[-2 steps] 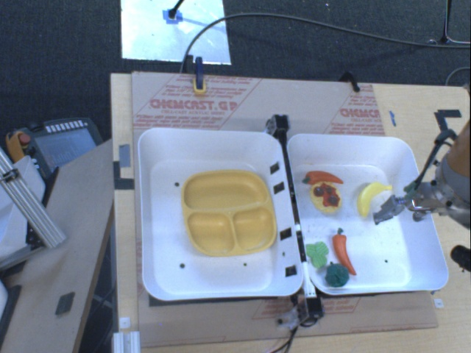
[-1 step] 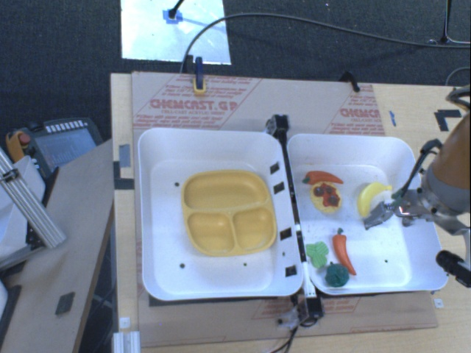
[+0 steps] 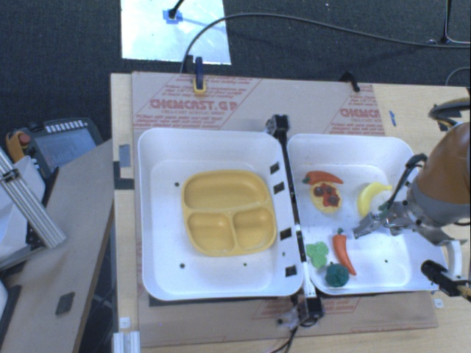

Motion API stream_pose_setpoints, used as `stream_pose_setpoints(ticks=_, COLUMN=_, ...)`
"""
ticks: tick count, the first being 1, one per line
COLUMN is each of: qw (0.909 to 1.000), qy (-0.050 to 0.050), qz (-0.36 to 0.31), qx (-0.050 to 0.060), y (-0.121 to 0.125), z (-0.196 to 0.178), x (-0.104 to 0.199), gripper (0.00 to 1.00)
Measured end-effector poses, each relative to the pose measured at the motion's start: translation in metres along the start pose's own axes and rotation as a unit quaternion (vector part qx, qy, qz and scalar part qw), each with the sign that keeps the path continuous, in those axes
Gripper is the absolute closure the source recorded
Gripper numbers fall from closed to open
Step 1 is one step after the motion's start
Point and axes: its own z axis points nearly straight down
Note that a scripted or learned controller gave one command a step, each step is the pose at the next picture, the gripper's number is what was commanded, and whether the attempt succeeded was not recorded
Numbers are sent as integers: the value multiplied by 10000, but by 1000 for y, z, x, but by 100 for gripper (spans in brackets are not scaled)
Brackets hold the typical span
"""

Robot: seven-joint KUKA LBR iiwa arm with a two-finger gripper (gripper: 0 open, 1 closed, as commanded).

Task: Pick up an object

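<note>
We see the gripper (image 3: 366,229) low in the right bin (image 3: 397,150), whether parted or closed we cannot tell; tip between banana (image 3: 372,195) and carrot (image 3: 344,252), touching neither; arm (image 3: 444,182) slanting in from the right; yellow tray (image 3: 224,212) in the left bin (image 3: 158,219).

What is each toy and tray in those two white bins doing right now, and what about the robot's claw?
Yellow divided tray: flat in the left bin.
Chili pepper: lying in the right bin.
Pizza slice: flat, just below the pepper.
Banana: lying beside the gripper.
Carrot: lying loose.
Lettuce leaf: lying loose.
Broccoli: lying loose.
Gripper: low over the right bin, nothing seen between its fingers.
</note>
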Motion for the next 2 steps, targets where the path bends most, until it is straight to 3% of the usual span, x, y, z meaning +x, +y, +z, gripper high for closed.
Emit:
stream_pose_setpoints(ticks=1, qw=10000, qy=-10, qz=-3, qx=-19, y=1, z=-13, x=-1, gripper=100)
stream_pose_setpoints(ticks=2, qw=10000, qy=-16, qz=-19, qx=-41, y=12, z=-67, x=5, gripper=100)
